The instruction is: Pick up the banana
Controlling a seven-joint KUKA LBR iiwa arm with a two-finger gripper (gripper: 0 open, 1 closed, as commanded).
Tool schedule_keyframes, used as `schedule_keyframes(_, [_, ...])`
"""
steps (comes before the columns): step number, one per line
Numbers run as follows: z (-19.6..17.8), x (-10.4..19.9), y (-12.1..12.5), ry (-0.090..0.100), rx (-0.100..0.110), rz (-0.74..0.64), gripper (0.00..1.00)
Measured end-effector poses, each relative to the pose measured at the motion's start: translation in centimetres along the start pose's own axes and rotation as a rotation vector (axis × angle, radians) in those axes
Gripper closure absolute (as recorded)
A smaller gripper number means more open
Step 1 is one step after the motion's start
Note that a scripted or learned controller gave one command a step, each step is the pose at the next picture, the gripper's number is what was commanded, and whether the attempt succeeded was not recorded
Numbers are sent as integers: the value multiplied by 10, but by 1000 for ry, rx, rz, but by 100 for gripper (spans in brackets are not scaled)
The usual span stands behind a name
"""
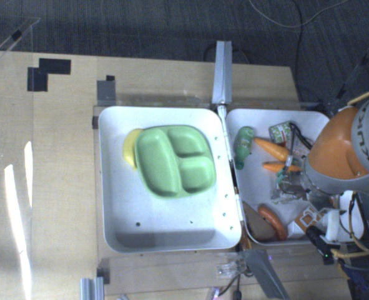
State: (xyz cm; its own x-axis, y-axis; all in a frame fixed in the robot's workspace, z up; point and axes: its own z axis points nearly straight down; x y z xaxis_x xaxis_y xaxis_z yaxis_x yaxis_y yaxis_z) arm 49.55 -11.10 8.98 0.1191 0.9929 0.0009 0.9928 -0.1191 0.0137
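Yellow banana (129,149) tucked mostly under green sectioned plastic plate (175,160) in left white bin (147,227), likely blocking grasp; gripper (288,187) low over cluttered right white bin (256,177), open or closed impossible to tell.

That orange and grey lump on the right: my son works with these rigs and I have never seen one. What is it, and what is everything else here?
It is a robot arm, seen from one camera fixed above the bench. Its gripper reaches into the right bin among toy food: carrots, a green vegetable, a sausage. Nothing visibly sits between its fingers. The left bin holds a green divided tray. A yellow edge peeking from under it is probably the banana it must pick up.
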Motion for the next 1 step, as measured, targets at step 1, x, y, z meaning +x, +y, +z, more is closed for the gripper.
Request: schedule_keyframes(1, [1,-42,64,-4,-2,-19,100])
